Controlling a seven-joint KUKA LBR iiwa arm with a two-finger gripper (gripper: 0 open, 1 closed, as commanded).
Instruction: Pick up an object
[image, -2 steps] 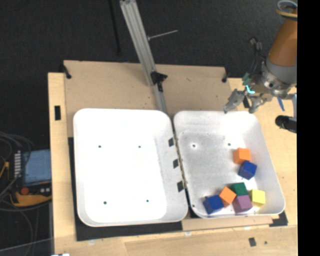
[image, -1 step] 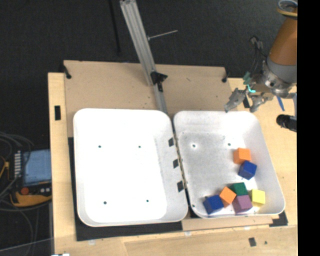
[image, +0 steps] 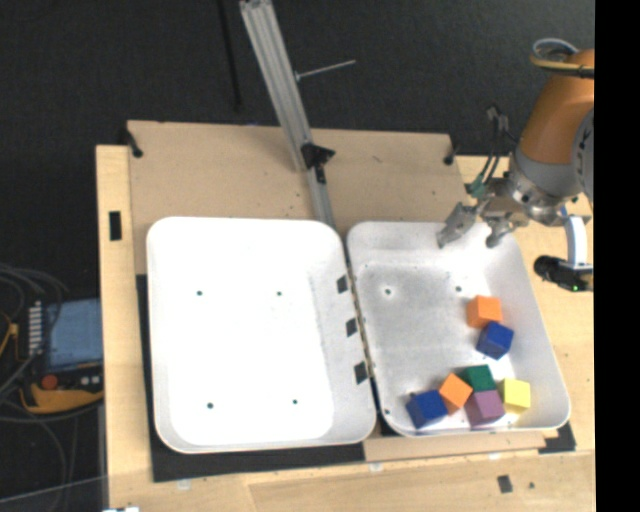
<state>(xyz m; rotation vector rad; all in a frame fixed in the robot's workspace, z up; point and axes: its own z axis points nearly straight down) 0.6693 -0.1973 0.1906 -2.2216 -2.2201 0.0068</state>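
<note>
Several small blocks lie in the right bin (image: 400, 250). An orange block (image: 485, 309) sits above a blue block (image: 495, 340) near the bin's right wall. Along the near edge cluster a blue block (image: 426, 408), an orange block (image: 456, 389), a green block (image: 480, 377), a purple block (image: 485, 406) and a yellow block (image: 517, 393). My gripper (image: 473, 231) hangs over the bin's far right corner with its two fingers spread apart, open, nothing between them. It is well above and away from the blocks.
The left bin (image: 245, 330) stands beside the right one. A slanted metal pole (image: 290, 110) runs down to the gap between the bins at the back. Cables and a blue box (image: 70, 335) lie off the bench at the left.
</note>
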